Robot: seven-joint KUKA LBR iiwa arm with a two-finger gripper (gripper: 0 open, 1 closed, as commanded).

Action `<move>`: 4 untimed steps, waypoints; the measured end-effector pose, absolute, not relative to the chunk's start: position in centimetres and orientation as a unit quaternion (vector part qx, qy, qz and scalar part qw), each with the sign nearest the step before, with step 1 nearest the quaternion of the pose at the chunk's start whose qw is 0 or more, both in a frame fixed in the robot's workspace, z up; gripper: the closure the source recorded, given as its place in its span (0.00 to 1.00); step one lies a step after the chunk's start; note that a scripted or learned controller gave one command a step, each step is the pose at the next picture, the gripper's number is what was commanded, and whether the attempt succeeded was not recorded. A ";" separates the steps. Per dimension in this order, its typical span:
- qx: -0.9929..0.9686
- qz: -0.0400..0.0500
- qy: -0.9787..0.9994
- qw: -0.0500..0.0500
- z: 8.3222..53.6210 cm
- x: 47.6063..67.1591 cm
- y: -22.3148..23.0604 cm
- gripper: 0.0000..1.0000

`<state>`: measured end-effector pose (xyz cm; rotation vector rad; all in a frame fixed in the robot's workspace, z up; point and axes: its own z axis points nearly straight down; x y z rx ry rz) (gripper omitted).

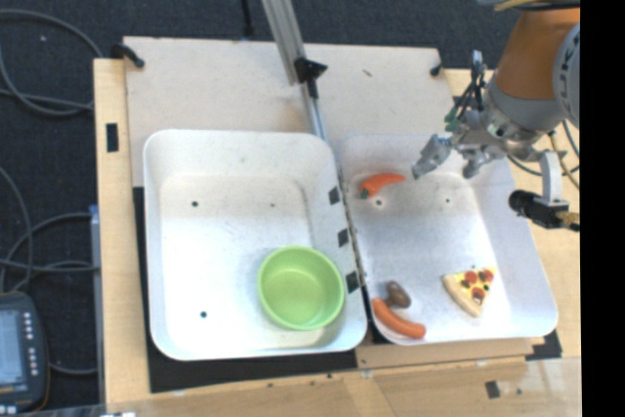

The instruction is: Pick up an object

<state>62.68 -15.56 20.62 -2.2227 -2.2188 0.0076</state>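
My gripper (451, 162) hangs over the back of the right bin (508, 239), its two fingers spread apart with nothing between them. An orange carrot-like toy (380, 182) lies just left of it near the bin's back left corner. A pizza slice toy (470, 289) rests at the front right. A small brown piece (397, 293) and an orange sausage (399, 319) lie on a small white plate (386, 331) at the bin's front left corner.
A green bowl (301, 286) sits in the front right part of the left bin (195, 210). A slanted metal pole (283, 15) rises from between the bins at the back. Cables trail along the floor at left.
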 end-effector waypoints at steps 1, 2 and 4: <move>-0.708 0.003 -0.707 0.001 14.5 62.9 -15.2 0.00; -0.708 0.002 -0.706 0.000 9.8 62.8 -15.3 0.00; -0.706 -0.002 -0.708 -0.002 15.9 63.3 -14.8 1.00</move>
